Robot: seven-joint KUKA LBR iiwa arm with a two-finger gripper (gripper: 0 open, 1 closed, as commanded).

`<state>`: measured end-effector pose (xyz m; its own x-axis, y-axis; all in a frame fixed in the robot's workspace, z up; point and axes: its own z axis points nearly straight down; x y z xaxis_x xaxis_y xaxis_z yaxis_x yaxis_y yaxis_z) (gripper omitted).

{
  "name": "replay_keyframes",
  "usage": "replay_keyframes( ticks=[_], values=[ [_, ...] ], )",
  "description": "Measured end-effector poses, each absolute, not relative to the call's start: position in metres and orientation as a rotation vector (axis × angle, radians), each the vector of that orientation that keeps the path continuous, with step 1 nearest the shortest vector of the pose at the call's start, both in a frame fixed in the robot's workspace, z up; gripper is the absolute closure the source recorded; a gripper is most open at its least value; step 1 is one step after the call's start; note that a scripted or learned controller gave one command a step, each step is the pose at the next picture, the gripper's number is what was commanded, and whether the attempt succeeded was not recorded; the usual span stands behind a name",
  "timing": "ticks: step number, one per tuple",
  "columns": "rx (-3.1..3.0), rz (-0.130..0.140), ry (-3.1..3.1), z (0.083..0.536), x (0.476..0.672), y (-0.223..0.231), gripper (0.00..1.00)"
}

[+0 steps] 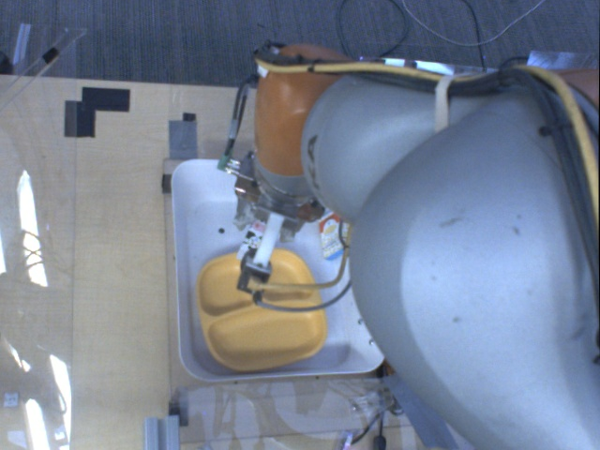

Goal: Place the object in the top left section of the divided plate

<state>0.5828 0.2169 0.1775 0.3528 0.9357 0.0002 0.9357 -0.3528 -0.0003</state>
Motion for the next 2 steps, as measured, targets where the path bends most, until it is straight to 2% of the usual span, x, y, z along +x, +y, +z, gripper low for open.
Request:
replay_keyframes(
  ticks=[1, 2],
  values=[
    [-2.270, 0.000, -2.171, 0.146, 0.538, 0.234, 1.00],
    [-2.029, -0.035, -2.411, 0.118, 0.527, 0.236, 1.00]
  ],
)
